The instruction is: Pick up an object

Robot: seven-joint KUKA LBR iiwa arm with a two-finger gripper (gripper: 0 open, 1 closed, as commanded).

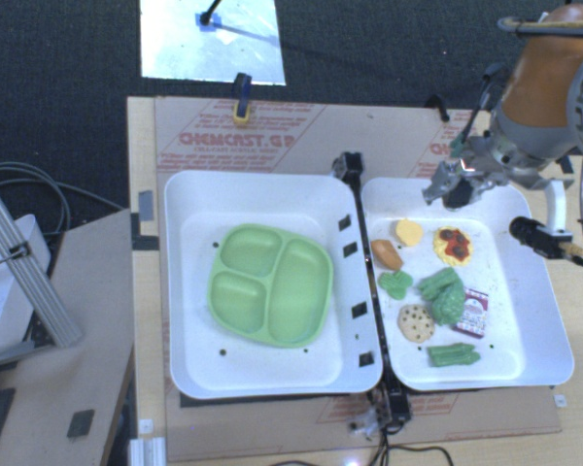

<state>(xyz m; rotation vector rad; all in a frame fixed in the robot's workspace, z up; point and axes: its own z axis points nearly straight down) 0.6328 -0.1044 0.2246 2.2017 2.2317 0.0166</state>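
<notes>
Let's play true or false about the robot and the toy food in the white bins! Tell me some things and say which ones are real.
1. The green plate lies in the left bin. True.
2. The cookie sits on the green plate. False: it lies in the right bin, near the green toy foods.
3. The gripper hangs over the far edge of the right bin. True.
4. The gripper is holding the pizza. False: the pizza lies on the bin floor, apart from the gripper.
5. The green plate has three compartments. True.
6. The yellow piece lies in the left bin. False: it is in the right bin, beside the pizza.
</notes>
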